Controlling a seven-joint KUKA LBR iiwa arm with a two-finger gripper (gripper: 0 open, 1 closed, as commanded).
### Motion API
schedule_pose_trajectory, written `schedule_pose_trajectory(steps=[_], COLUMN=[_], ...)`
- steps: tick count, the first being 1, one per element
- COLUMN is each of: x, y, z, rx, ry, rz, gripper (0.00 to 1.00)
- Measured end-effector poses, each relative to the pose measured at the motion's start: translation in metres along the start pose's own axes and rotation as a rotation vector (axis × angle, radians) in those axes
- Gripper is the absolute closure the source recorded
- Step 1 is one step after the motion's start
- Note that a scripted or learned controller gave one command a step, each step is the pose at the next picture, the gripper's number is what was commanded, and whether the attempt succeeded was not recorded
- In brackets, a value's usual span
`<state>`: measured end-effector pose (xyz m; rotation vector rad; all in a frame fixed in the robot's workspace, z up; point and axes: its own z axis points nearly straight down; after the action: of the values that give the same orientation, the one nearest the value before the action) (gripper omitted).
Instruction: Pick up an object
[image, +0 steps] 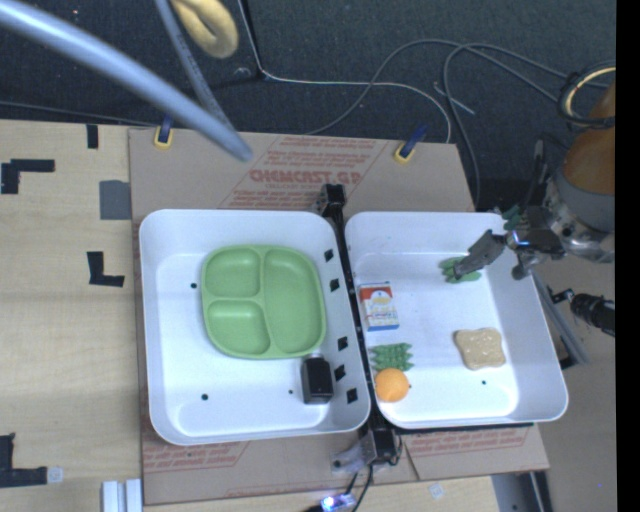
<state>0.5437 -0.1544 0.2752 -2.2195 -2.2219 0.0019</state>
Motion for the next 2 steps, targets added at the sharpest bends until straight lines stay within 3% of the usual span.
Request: schedule_pose_trajectory(steps=[2], x=[-0.003], y=[-0.012], z=[0.123], rx=[0.006], ry=[0.001], rz=[0.001], gripper=[0.00])
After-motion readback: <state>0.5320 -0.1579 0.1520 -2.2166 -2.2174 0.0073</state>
